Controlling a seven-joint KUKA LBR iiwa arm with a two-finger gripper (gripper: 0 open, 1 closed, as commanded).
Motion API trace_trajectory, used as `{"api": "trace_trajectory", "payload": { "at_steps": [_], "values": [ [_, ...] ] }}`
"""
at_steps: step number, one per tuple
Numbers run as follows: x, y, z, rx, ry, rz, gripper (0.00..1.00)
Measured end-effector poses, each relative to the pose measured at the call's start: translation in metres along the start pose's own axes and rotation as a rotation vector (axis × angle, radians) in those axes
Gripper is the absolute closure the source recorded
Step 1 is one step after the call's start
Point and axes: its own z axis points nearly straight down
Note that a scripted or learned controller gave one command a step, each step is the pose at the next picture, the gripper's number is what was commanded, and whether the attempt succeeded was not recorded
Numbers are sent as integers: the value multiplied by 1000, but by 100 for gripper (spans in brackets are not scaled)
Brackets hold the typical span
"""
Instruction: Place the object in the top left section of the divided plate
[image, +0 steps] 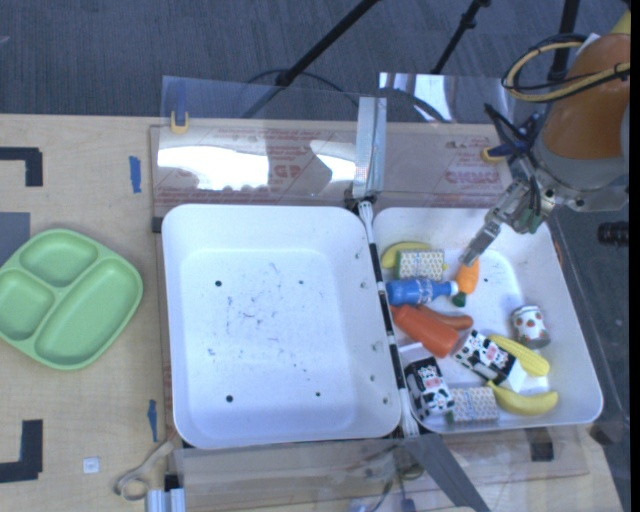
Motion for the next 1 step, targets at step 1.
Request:
{"api": "trace_trajectory", "payload": {
  "at_steps": [1],
  "values": [
    [-1, 2, -10, -4, -4, 0, 100]
  ]
}}
